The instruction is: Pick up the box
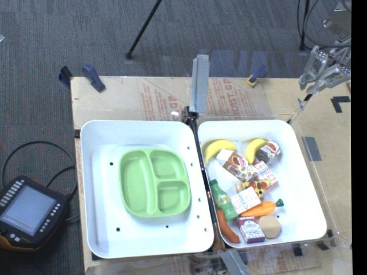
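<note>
Two white bins sit side by side on the surface. My fingers hang spread open and grip nothing, past the right bin's far right corner. Among its toy food, one small box lies near the front, beside a carrot.

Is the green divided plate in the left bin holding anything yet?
Empty. The green plate lies flat in the left bin; all three compartments show bare green. The toy food sits in the right bin.

A robotics lab. 2 white bins sit on a clamped cardboard bench. A teach pendant lies on grey carpet at near left.
</note>
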Motion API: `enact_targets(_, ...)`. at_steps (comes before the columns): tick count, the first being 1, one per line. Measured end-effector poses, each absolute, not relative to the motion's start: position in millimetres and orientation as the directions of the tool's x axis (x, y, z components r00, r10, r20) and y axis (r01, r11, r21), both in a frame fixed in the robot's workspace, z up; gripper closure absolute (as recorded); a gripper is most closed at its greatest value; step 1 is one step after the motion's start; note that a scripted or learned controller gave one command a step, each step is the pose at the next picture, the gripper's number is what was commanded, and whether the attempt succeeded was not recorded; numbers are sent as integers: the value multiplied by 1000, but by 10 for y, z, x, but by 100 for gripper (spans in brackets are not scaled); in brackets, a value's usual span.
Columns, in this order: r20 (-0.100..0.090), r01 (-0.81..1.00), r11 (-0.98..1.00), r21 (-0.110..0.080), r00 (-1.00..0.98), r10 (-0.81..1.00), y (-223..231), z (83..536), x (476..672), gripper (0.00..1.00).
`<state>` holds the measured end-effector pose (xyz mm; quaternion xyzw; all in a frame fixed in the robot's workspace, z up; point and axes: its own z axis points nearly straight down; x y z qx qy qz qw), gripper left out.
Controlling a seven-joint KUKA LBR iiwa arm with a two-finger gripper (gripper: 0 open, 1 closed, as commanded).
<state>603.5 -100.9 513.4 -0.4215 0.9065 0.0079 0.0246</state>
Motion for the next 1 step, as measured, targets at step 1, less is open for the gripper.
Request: enact_targets(1,-58,-764,646,-8,-644,-763,-1000,5230,6051,100)
